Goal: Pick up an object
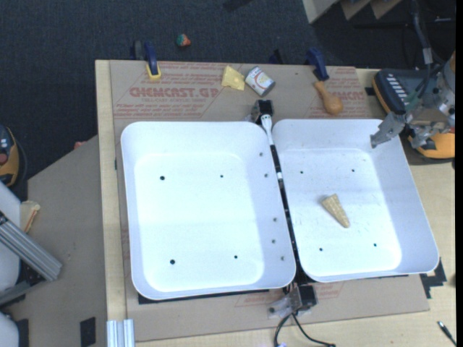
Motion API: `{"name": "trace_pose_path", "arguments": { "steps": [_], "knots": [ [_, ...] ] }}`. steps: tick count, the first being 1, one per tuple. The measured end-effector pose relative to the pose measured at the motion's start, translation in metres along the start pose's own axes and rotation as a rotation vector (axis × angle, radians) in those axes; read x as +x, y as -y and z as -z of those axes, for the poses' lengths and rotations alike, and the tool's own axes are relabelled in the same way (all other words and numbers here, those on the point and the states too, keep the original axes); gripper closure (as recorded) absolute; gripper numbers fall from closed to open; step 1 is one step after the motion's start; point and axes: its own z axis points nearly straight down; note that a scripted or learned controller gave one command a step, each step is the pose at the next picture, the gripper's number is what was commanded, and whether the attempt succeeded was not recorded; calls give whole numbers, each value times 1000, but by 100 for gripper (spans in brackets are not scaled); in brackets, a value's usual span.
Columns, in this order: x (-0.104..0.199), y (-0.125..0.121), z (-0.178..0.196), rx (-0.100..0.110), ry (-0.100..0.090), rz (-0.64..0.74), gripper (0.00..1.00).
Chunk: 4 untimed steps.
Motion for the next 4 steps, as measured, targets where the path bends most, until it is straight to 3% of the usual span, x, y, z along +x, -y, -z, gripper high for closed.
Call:
{"name": "trace_pose_path", "arguments": {
  "steps": [1, 2, 3, 4],
  "knots": [
    [66, 28, -179, 5, -4, 3, 0],
    [62, 25, -161, -4, 2, -1, 100],
    [81, 99, -173, 7, -3, -2, 100],
    [69, 105, -123, -5, 3, -1, 100]
  ]
}}
